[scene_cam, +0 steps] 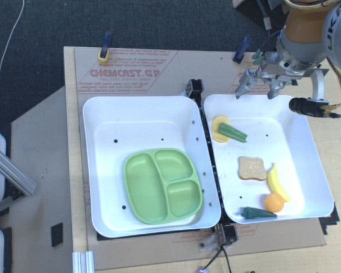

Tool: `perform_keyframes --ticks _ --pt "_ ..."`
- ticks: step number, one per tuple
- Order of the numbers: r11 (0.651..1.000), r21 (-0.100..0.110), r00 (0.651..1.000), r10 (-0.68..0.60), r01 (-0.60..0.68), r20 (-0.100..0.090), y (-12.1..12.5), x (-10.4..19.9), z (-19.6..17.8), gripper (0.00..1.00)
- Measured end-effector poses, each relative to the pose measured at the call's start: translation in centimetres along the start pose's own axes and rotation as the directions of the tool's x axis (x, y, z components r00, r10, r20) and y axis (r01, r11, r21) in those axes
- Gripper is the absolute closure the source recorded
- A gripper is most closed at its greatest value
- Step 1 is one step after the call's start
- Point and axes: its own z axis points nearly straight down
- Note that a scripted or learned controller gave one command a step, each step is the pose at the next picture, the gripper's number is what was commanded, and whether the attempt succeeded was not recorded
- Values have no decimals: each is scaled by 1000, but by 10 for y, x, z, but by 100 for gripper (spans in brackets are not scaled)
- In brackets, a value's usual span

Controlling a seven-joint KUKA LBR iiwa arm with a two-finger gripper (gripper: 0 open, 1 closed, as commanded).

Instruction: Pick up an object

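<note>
The jaws [256,89] stand spread apart, two metal fingers [241,88] splayed with nothing between them, hanging above the far rim of the right bin [307,147]. The grey arm [310,16] with its orange band rises from them toward the upper right corner.

Below the jaws, inside the right bin, a yellow piece [219,129] lies near the far left corner with a green bean-like piece [233,132] resting across it. Nearer the middle lies a slice of toast [252,168], and just beside it on the right a banana [277,182] lies lengthwise. An orange [274,203] touches the banana's near end, and a dark green vegetable piece [258,212] lies against the near wall, just beside the orange. All of these sit apart from the jaws.

The left bin [102,152] holds a light green divided plate [162,184], flat, with three compartments. Both bins rest on a counter [125,70] covered by a printed cardboard sheet, with a yellow-and-blue clamp [104,47] at its far edge.
</note>
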Motion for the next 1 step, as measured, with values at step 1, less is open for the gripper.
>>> perform_keyframes --ticks 1 --pt "1000 -14 1000 -2 2 1 2 0 -9 0"
